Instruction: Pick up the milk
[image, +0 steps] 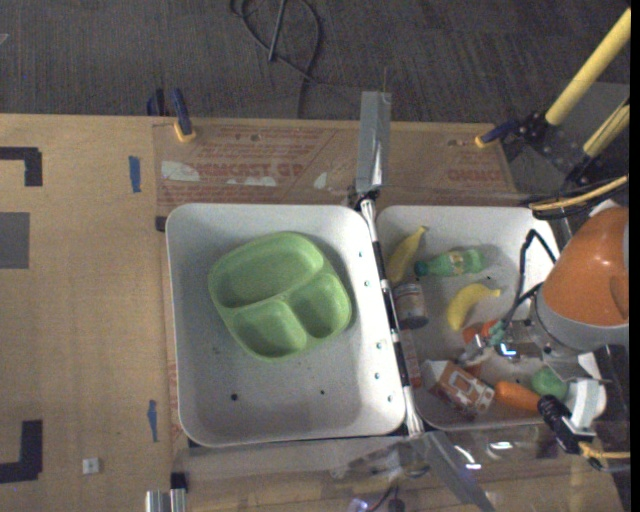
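milk carton (462, 388) lies in right bin (440, 225) — beside carrot (517, 397).

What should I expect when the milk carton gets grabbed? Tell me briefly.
The milk carton lies on its side in the right bin, so it probably won't roll. It looks like thin card, likely light and crushable. The carrot sits close beside it and may get nudged.

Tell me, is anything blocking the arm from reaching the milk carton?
Nothing visible covers the milk carton; it lies on its side near the front of the right bin, open from above. A carrot lies close to its right, and the arm hangs over that side.
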